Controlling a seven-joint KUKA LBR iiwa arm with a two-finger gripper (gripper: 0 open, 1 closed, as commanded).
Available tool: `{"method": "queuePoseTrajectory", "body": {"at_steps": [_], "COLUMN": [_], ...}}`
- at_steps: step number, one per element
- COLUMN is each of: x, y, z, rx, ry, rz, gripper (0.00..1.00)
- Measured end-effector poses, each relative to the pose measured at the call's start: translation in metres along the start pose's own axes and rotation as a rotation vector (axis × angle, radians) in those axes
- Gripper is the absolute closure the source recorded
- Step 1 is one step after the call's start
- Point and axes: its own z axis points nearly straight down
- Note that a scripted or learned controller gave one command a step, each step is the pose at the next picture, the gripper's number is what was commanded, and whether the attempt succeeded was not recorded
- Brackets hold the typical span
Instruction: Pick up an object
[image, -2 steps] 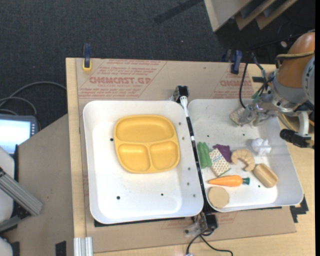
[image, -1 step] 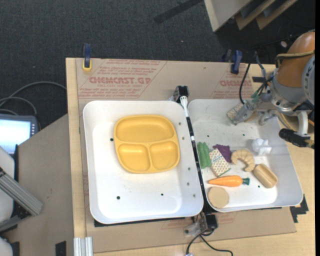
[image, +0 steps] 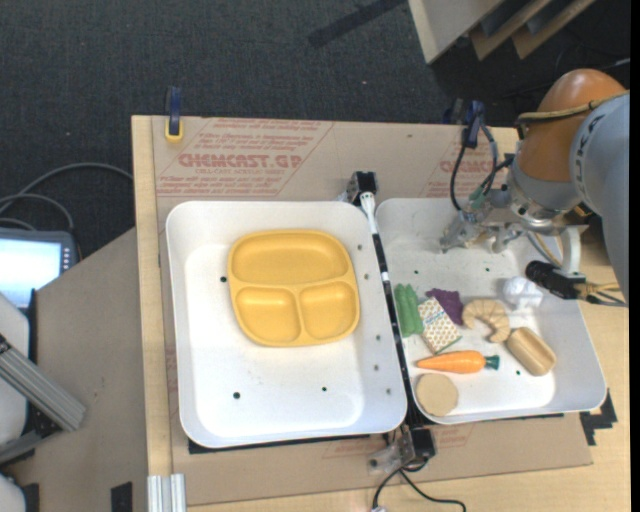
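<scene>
Gripper (image: 478, 232): hovered at twelve o'clock of right bin (image: 580, 385), finger state indiscernible, nothing visibly held. Carrot (image: 455, 364), other items lay unpicked; pick outstanding.

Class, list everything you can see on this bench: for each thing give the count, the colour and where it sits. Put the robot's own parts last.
Bins: two, white, side by side on the bench.
Divided plate: one, yellow, in the left bin.
Green vegetable: one, right bin, near the divider.
Purple piece: one, right bin, centre.
Patterned block: one, pale, beside the green vegetable.
Carrot: one, orange, right bin, front.
Round disc: one, tan, front corner of right bin.
Bread-like pieces: two, tan, right side.
Arm: one, grey and orange, far right.
Tool: one, metallic, above right bin's rear.
</scene>
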Motion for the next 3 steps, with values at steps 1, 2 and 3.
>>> {"method": "queuePoseTrajectory", "body": {"at_steps": [1,2,3], "x": [-0.051,-0.046,-0.043], "y": [-0.030,0.001,-0.045], "z": [-0.002,0.001,-0.001], "rx": [-0.015,0.010,-0.008], "ry": [0.012,0.020,0.003], "rz": [0.001,-0.001,0.001], "gripper": [0.00,0.00,0.00]}}
